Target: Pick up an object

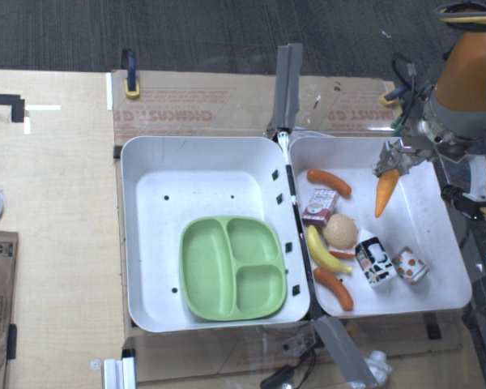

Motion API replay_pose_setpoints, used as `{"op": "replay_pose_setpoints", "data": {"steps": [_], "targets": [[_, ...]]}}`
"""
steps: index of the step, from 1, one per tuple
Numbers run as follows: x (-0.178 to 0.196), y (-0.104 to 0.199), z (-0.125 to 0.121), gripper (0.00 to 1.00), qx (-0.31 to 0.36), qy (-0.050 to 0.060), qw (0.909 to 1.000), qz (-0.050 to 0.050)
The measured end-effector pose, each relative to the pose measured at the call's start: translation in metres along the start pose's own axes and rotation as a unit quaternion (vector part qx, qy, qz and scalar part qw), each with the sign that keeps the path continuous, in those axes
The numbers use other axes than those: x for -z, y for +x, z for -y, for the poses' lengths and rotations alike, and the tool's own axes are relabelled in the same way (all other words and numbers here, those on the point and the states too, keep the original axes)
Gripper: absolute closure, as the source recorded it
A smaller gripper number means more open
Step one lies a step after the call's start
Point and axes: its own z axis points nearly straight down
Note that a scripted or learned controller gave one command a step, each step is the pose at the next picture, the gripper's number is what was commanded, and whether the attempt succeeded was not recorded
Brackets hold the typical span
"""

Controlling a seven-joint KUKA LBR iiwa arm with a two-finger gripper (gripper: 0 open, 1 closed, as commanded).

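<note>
My gripper is over the upper right part of the right bin, shut on the top of an orange carrot that hangs point-down from its fingers, above the bin floor. Below it in that bin lie an orange sausage, a small red and white box, a round bun, a banana, a second sausage, a black and white carton and a red patterned can.
The left bin holds a green divided plate. A grey divider post stands behind the seam between the bins. Clamps sit on the cardboard at the back left and back right.
</note>
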Motion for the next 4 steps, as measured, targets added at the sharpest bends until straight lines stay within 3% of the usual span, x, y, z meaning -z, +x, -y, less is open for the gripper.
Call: {"op": "replay_pose_setpoints", "data": {"steps": [1,2,3,4], "targets": [[0.164,-0.007,0.006,1.0,-0.069,0.001,0.9976,0.001],[0.242,-0.04,0.043,1.0,-0.158,0.001,0.9875,0.001],[0.185,-0.037,0.075,1.0,-0.239,0.003,0.971,0.001],[0.147,-0.025,0.064,1.0,-0.236,0.003,0.9719,0.001]]}}
